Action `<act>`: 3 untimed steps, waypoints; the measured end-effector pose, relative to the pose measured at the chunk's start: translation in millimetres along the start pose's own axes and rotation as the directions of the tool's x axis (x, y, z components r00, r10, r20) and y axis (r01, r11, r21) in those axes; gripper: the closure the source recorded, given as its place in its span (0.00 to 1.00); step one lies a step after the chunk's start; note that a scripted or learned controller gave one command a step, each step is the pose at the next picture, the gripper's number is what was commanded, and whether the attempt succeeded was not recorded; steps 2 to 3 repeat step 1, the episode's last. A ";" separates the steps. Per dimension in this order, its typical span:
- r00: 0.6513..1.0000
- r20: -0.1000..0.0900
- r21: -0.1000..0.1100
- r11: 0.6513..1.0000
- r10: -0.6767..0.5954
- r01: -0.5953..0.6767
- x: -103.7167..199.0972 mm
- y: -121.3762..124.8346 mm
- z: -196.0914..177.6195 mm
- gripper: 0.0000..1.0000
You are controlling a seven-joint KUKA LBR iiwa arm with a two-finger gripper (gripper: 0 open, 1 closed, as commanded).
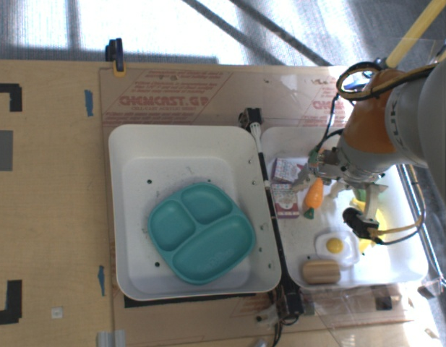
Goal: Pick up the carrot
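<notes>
**Carrot at the claw in the right-hand bin**

Nearest the camera, along the front wall of the right bin [410,270], lies a brown bread roll [321,271]. Just behind it sits a fried egg [334,246], white with a yellow yolk, and to the right of the egg some yellow item [370,219] is partly hidden by a black fitting and cabling from the arm.

The left bin [129,194] holds a teal divided plate [201,231] with three compartments, lying flat and turned at an angle toward the bin's front half.

Further back in the right bin, the carrot [314,196] hangs tilted, its orange body uppermost and its green end pointing down toward the bin's floor. It sits right at the claw [322,181], which comes in from the right under the orange-banded arm [392,118]. Whether the claw is clamped on the carrot, or how its tips stand, cannot be told from this slant; the two look to be touching. Just left of the carrot, against the bin's left wall, lie two small printed packets [285,186], red and white.

Beyond both bins, the brown cardboard-covered bench [49,215] carries red lettering, and a black clamp [116,53] grips its far edge.
</notes>
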State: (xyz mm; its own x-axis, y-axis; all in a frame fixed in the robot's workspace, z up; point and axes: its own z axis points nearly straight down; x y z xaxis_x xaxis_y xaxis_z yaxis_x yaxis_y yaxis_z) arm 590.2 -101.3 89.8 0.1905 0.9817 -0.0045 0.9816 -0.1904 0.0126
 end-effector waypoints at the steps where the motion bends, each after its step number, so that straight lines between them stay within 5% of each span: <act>1: 1.000 0.004 -0.005 1.000 0.001 -0.001 -1.2 1.8 -11.2 1.00; 3: 1.000 0.004 -0.005 1.000 0.001 -0.001 -1.2 1.8 -11.2 1.00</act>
